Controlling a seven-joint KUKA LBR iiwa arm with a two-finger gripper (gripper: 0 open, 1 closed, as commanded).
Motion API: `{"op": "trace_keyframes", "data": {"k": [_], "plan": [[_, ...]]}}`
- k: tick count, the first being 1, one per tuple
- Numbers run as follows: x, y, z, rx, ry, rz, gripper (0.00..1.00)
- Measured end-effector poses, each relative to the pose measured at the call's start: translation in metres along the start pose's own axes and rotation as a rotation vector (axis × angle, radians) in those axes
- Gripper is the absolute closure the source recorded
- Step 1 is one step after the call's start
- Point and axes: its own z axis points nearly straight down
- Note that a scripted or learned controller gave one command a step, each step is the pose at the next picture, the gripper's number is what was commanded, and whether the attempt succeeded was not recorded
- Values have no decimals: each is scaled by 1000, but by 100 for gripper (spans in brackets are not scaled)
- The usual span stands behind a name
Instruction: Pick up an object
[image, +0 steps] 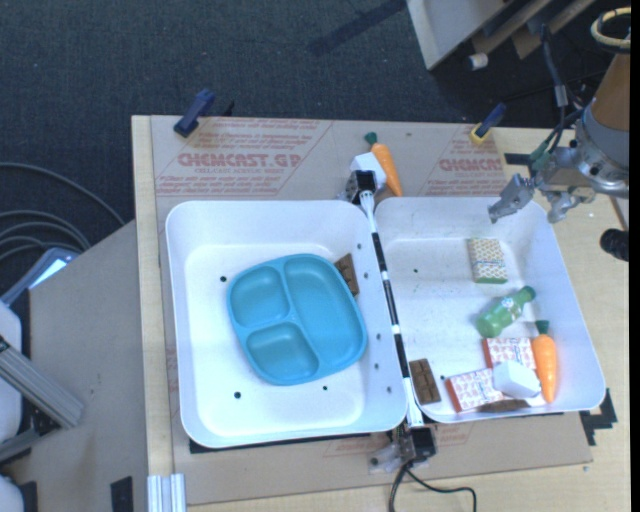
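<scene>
The gripper (532, 200) hangs released, fingers spread with nothing between them, over the right bin's (440, 225) far rim. Just below it lies the checkered packet (487, 259); farther below sit the green bottle (503, 311) and toy carrot (545, 364).

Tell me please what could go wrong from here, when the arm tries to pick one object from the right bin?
1. The carrot, the white block and the red-and-white packets lie crowded in the right bin's near corner, so a grasp there may catch two things or slip.
2. The end effector hovers at the bin's far rim and could strike it on descent.
3. The green bottle lies on its side and may roll away.
</scene>
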Motion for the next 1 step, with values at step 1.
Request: {"op": "trace_keyframes", "data": {"k": [1], "plan": [[-1,13,153,-4,-2,0,0]]}}
